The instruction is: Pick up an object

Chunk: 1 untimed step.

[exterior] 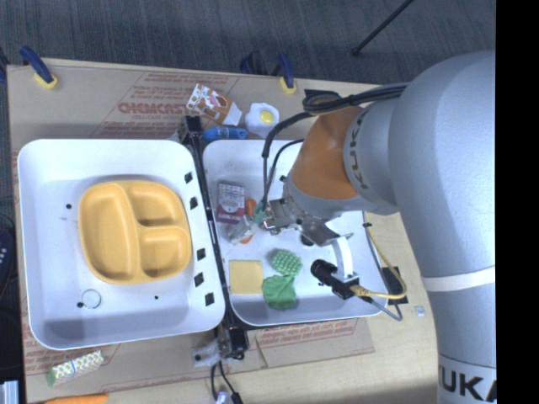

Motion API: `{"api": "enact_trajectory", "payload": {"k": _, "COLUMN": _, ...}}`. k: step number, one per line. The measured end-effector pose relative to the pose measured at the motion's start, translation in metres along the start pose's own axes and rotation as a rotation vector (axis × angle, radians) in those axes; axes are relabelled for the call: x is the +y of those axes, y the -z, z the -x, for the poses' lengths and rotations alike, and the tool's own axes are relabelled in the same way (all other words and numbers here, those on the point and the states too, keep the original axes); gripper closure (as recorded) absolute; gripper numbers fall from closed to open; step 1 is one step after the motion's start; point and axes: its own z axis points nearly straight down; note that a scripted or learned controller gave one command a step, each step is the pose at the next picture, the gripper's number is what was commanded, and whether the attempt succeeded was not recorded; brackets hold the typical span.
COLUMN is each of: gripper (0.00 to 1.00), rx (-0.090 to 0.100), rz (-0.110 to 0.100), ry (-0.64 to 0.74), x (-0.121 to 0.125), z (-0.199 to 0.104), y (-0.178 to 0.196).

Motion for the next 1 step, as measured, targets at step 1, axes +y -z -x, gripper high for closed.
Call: {"api": "enact_trajectory", "payload": {"k": 1, "gripper": 0.00, "rx": 0.001, "rz": 0.000, "ry": 0.080, "x": -0.0764, "z": -0.0098, "y": -0.0006}}
